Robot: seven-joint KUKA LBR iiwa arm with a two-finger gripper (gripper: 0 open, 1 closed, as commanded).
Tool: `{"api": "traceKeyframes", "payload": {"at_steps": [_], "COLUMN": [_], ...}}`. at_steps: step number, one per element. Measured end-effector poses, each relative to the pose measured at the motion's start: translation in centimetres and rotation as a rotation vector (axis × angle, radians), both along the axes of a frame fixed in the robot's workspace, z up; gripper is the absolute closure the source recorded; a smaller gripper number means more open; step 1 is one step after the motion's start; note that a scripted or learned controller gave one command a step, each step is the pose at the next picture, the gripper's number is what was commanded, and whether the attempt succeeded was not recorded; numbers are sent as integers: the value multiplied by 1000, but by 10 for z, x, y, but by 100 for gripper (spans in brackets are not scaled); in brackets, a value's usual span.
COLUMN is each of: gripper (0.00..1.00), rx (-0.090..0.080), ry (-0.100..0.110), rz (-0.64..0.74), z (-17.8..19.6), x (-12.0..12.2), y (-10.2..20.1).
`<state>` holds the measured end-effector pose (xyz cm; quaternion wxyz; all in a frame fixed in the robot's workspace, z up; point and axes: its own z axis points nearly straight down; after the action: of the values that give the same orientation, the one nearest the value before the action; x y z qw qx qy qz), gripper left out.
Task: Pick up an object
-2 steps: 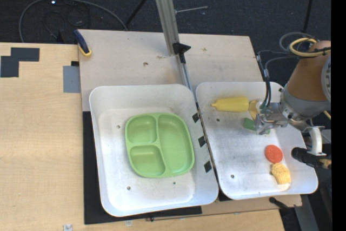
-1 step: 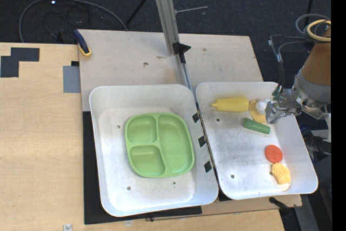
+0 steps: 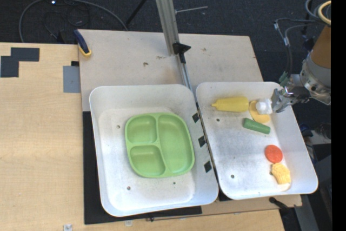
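Toy food items lie scattered in the right bin [image 3: 232, 181], and any one of them would satisfy the task. From the overhead camera, a yellow corn-like piece [image 3: 231, 104] lies near the bin's far edge, with a small whitish-and-yellow piece [image 3: 261, 110] just beside it toward the arm. A green stick-shaped piece [image 3: 255, 126] lies just in front of those two. Well apart from that cluster, toward the near right corner, sit a red-orange round piece [image 3: 274, 153] and a yellow ridged piece [image 3: 281, 173], close together. The left bin [image 3: 108, 170] holds a green divided tray [image 3: 159, 144].

The gripper [image 3: 282, 99] hangs at the right bin's far right rim, close to the whitish-and-yellow piece. Whether it touches that piece cannot be told, and nothing is visibly between its parts. Its state, spread or pressed together, cannot be made out at this size and angle.

Judging the step as the approach to a grasp, the nearest candidates are crowded, so a descent there risks nudging a neighbour or closing on two things at once. The green stick looks the cleaner target if the closing direction runs across its narrow width. The round red-orange piece may roll away, so a centred, straight-down descent would suit it best.
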<state>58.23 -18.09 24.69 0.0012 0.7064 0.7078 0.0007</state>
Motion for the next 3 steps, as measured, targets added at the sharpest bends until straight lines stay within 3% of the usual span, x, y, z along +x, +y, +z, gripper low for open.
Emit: {"api": "traceKeyframes", "payload": {"at_steps": [1, 3], "gripper": [100, 100], "rx": [1, 2], "ry": [4, 7], "rz": [-1, 2], "z": [6, 13], "x": [0, -20], "y": [0, 109]}}
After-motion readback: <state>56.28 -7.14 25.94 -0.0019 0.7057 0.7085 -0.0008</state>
